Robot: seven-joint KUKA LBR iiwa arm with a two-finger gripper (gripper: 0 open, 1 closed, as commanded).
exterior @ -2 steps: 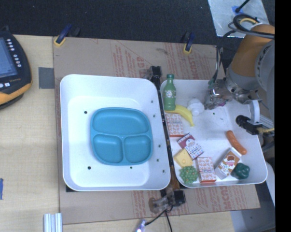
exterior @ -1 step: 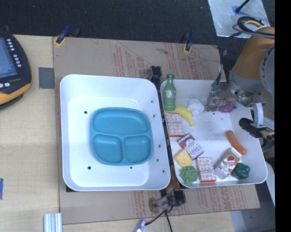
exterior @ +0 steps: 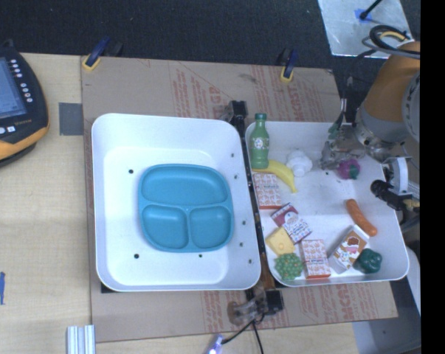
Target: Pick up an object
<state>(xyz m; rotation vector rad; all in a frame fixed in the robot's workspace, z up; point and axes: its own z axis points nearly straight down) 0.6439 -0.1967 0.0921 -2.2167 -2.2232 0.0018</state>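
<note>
Nothing legible anywhere. Reddish printing across the brown cardboard sheet (exterior: pixel 207 80) under the bins, too faint and blurred to read. Printed red-and-white small cartons (exterior: pixel 314 259) in the right bin, below and left of the gripper (exterior: pixel 336 153), lettering too small to make out. Green bottle (exterior: pixel 260 141) just left of the gripper, label unreadable. Lit screen on the handheld pendant (exterior: pixel 4 98) far left, text indistinct.

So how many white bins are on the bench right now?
2. The left bin holds a blue tray; the right bin beside it holds toy food, with the end effector over its far corner.
</note>
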